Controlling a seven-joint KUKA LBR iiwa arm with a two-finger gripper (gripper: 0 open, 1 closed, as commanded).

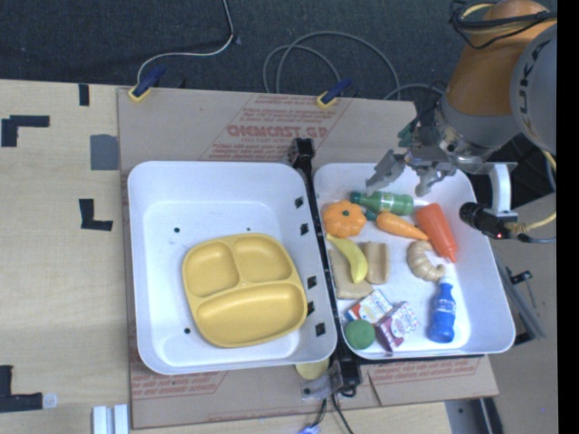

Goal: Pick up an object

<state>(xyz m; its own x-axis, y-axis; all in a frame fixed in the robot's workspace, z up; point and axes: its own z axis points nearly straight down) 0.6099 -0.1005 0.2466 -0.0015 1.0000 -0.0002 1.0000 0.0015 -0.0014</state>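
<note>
My gripper (pixel 405 175) hangs open over the far side of the right bin (pixel 493 269), its two grey fingers spread, nothing between them. Just below it lies a green bottle (pixel 384 202). Beside that are an orange carrot (pixel 401 227), a larger orange-red carrot (pixel 437 230) and a small orange pumpkin (pixel 345 219). Farther forward lie a yellow banana (pixel 349 257), a tan bread piece (pixel 376 262), a ginger-like beige piece (pixel 423 262), a blue bottle (pixel 441 313), a green ball (pixel 359 334) and a red-white packet (pixel 387 317).
The left bin (pixel 149 197) holds a yellow divided plate (pixel 242 288). Both bins stand on a cardboard sheet (pixel 262 125) clipped at the back. Cables loop behind the bins (pixel 317 52). The arm's orange band (pixel 493 39) is at the upper right.
</note>
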